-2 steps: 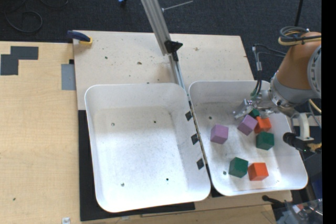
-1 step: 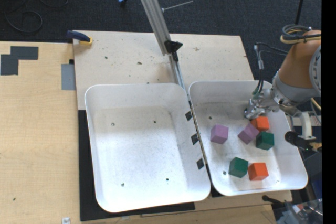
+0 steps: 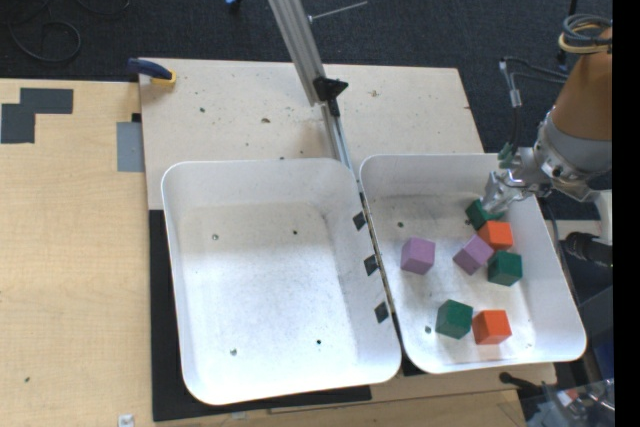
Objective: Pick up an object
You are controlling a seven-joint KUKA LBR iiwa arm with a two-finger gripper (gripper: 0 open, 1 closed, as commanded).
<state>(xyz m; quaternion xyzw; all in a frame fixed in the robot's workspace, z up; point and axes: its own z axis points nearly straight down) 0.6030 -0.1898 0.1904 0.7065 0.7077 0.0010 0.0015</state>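
My gripper [image 3: 493, 199] reaches into the right bin [image 3: 560, 335] from the right, near its far right side. A dark green block [image 3: 476, 213] sits right at the gripper's tip and is partly covered by it. Whether the block is held or resting on the bin floor I cannot tell. Just below it lie an orange block [image 3: 497, 235], a purple block [image 3: 472, 255] and a green block [image 3: 505, 267]. Another purple block [image 3: 418, 255] lies further left. A green block [image 3: 454, 319] and an orange block [image 3: 491, 326] lie near the front.
The left bin [image 3: 185, 215] stands beside the right one, parted from it by a shared rim with black clips [image 3: 370, 265]. A slanted metal post [image 3: 295, 25] rises behind the bins. Cables and the arm's grey body [image 3: 580, 130] are at the right.
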